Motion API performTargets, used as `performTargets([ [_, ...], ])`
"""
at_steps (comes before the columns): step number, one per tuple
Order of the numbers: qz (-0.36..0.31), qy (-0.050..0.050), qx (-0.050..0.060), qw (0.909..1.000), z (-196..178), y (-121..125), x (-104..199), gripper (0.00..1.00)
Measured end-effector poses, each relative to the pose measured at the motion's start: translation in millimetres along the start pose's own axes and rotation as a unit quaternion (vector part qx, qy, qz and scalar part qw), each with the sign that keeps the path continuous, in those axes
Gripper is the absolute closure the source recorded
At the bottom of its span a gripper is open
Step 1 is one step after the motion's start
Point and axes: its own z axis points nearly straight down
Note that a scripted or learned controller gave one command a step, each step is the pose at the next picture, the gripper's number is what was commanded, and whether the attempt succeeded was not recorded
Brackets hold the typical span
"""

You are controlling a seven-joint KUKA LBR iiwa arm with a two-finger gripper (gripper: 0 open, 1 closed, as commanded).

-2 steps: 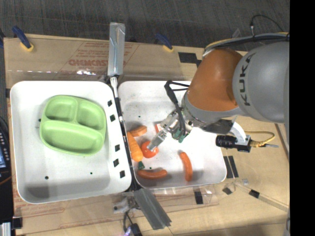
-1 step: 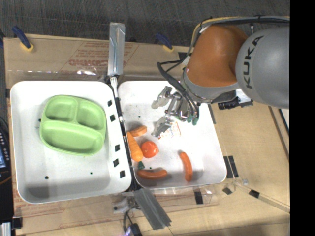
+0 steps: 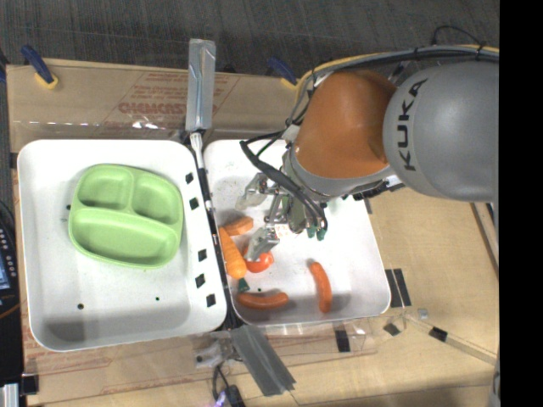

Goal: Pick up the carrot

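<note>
The arm is reaching in over the right bin [image 3: 373, 253], its orange band and grey housing covering much of that bin's upper half. The gripper [image 3: 265, 242] is hanging low at the bin's left-centre, its metal fingers [image 3: 257, 246] pointing down and to the left. The fingertips are standing just beside a small red tomato [image 3: 260, 262], possibly touching it; contact cannot be confirmed. How wide the jaws are standing cannot be told from this slant, and nothing is visibly sitting between them.

The carrot [image 3: 232, 257] is lying against the left wall of the right bin, long axis running roughly along that wall, just left of the tomato and the fingertips. A short orange piece [image 3: 238, 225] is lying just above it. Two sausage-like items are resting nearer the bin's front: one [image 3: 263, 298] along the front edge, another [image 3: 321, 285] to the right, well apart from the carrot. The left bin [image 3: 51, 312] is holding a green divided tray [image 3: 127, 214].

Assessment: the carrot is appearing to be a toy, likely light, rigid and smooth, so it may be prone to slipping or rolling under a pinch. The thicker middle is offering the best hold, jaws closing across its width. Risk: the wall is crowding one side and the tomato the other, leaving little clearance for a finger on either flank.
</note>
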Motion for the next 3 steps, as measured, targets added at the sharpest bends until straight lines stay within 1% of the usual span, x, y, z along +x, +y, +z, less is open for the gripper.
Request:
performTargets([
  [1, -0.173, -0.007, 0.0, 0.9849, 93.3, -43.1, -7.4, 0.0],
  [2, -0.174, -0.014, 0.0, 0.9847, 81.4, -41.5, -12.6, 1.0],
  [3, -0.276, -0.003, 0.001, 0.9612, -79.2, -5.9, -19.4, 1.0],
])
